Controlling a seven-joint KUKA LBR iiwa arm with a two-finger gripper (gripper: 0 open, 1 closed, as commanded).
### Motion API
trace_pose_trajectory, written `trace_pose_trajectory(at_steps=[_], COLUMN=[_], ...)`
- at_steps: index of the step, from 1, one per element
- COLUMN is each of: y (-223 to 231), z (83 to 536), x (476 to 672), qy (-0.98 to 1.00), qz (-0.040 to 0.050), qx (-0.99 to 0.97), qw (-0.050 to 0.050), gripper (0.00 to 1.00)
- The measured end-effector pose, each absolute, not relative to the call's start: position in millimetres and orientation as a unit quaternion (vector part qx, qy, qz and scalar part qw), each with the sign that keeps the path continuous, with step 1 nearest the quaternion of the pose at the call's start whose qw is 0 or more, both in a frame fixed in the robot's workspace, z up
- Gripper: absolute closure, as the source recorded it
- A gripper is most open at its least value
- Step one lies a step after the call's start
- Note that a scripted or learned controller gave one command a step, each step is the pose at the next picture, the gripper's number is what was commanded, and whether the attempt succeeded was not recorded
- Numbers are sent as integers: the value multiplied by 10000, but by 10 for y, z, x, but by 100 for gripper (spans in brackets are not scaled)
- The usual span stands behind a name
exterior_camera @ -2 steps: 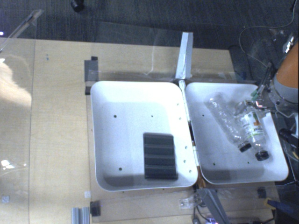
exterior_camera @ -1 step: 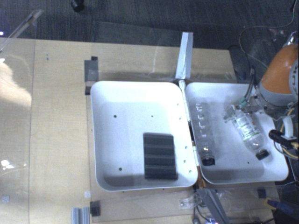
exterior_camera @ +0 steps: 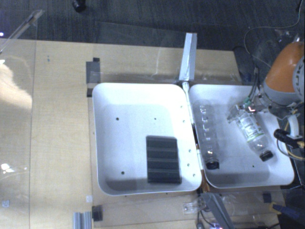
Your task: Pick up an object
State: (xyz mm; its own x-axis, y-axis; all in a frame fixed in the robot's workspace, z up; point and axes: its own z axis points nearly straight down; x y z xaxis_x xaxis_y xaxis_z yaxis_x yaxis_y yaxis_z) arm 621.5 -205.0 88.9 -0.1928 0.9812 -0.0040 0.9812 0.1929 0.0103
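End effector (exterior_camera: 251,108) sits over the right white bin (exterior_camera: 228,175), touching a clear plastic bottle with dark cap (exterior_camera: 251,130); finger state cannot be told. A second clear bottle (exterior_camera: 208,140) lies left of it, a black ribbed block (exterior_camera: 163,159) farther left.

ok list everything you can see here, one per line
bins: 2, white, side by side on the bench
black block: 1, ribbed, lower middle of the left bin
clear bottles: 2, dark caps, right bin; one along its left wall, one tilted near the arm
bench: 1, light wood, under the bins
metal bar: 1, grey, behind the gap between the bins
arm: 1, grey and orange, over the right bin's far right
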Motion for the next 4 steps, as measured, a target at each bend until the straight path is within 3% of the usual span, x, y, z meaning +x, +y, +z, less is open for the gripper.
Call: trace_pose_trajectory(at_steps=[1, 2, 3, 4], y=[-2050, -2037, -2050, -1199], z=[889, 1024, 981, 1762], x=[6215, 6246, 5840, 6062], qy=[7723, 7729, 7617, 7791], qz=[27, 52, 14, 26], qx=[6352, 6344, 6479, 6269], qw=[48, 86, 22, 32], gripper=[0, 100, 100, 100])
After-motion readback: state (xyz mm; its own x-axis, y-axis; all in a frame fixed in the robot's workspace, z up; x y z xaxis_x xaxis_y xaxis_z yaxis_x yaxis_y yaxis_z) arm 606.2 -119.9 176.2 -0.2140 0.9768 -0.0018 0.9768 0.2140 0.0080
